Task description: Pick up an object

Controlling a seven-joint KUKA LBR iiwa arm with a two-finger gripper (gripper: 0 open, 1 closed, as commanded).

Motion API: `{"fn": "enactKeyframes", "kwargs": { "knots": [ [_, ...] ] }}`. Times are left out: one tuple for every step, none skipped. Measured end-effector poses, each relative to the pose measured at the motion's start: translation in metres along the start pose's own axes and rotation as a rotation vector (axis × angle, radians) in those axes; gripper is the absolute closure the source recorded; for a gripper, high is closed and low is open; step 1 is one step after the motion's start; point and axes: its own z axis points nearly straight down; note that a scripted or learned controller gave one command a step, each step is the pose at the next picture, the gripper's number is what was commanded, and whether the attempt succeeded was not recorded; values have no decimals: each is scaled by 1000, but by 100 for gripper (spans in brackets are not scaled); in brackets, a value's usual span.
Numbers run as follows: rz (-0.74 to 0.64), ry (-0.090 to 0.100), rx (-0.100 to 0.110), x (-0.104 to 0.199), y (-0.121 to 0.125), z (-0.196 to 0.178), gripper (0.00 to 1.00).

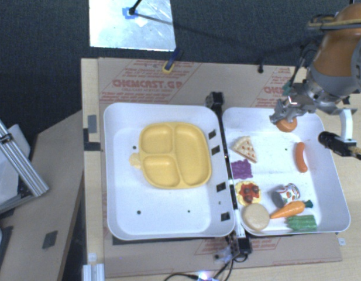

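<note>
Two white bins sit on a brown bench, a yellow tray (171,155) in the left bin (119,215). I judge the lift underway: my gripper (284,117) is clamped on a small round orange piece (286,124), hanging above the right bin's (329,206) far edge. Next I must raise it clear without slipping.

Bright, even overhead light; a soft, slightly grainy picture.

The two white bins (168,227) are lit almost to washing out, with faint shadows along their inner walls. A shiny square sheet (131,16) beyond the far edge of the worktop (227,78) shows patchy glare. The dark floor (40,40) looks noisy, and the arm (338,51) near the right edge appears softly blurred.
</note>
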Motion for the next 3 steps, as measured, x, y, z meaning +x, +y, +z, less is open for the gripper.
{"fn": "enactKeyframes", "kwargs": {
  "knots": [
    [-2,2,3,41,-27,1,100],
    [-5,3,4,101,-48,-4,100],
    [-4,4,4,150,-66,-12,100]
  ]
}}
